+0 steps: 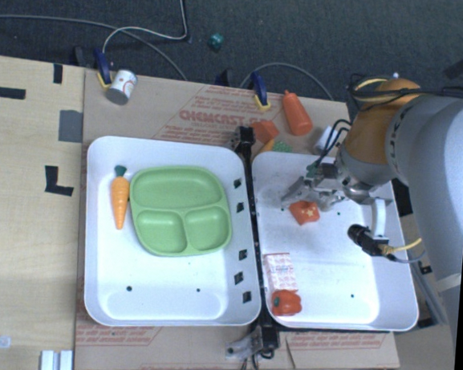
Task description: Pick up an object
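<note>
We see a red tomato-like toy (286,302) in the right white bin (367,297), nearest us; beyond it, the gripper (307,193) hangs above an orange-red chunk (305,212), finger state indiscernible. The left white bin (98,233) holds a green divided plate (182,210) and toy carrot (119,198).

A green divided plate (182,210) lies in the left bin (95,273) beside a toy carrot (119,198), while a small can (121,85) rests on the bench (10,225).
</note>
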### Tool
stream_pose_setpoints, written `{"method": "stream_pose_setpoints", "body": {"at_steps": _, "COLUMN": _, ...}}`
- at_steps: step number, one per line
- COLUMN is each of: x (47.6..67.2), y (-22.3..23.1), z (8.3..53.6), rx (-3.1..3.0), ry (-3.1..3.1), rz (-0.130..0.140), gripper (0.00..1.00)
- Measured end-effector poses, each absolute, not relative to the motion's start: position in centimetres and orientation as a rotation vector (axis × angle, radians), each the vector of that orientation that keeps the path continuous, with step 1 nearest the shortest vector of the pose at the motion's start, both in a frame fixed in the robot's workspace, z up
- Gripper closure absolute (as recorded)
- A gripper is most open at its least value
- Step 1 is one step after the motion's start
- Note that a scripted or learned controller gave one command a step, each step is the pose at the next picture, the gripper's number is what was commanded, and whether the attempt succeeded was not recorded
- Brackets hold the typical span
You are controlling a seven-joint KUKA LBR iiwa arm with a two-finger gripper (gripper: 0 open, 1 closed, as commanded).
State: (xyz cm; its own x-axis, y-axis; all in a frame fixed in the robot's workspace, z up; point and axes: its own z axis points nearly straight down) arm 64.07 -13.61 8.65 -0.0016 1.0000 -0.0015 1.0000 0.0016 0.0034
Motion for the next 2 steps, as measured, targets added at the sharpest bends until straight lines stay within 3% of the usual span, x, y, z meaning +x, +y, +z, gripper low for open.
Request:
{"method": "stream_pose_setpoints", "body": {"at_steps": 1, "x": 63.00, "y": -9.26, "z": 8.57, "rx": 2.218, "ry": 2.223, "rz": 0.002, "gripper": 0.00}}
{"method": "stream_pose_setpoints", "body": {"at_steps": 2, "x": 62.99, "y": -9.26, "z": 9.52, "rx": 2.217, "ry": 2.224, "rz": 0.000, "gripper": 1.00}}
